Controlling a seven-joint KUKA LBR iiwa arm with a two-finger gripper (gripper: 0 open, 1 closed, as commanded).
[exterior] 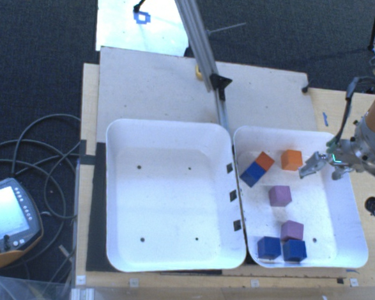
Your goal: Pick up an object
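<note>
Seven small cubes are counted in the right bin [355, 219]: two orange, three blue and two purple. The orange cube [292, 159] nearest the gripper [316, 165] is taken as the likeliest target; it lies near the bin's far wall, apart from the other blocks, with the gripper just beside it on its right. A second orange cube [263, 160] is seen touching a blue cube [252, 174] close to the dividing wall; one purple cube [280, 195] stands alone mid-bin, and another purple cube [291, 230] sits against two blue cubes [282, 249] at the near wall. The blocks are judged light, rigid and not fragile, with flat faces; a hold across two opposite side faces is advised. Whether the jaws are spread or closed cannot be told, and nothing is seen held. The left bin [176, 129] and the table [268, 94] are also in view.
</note>
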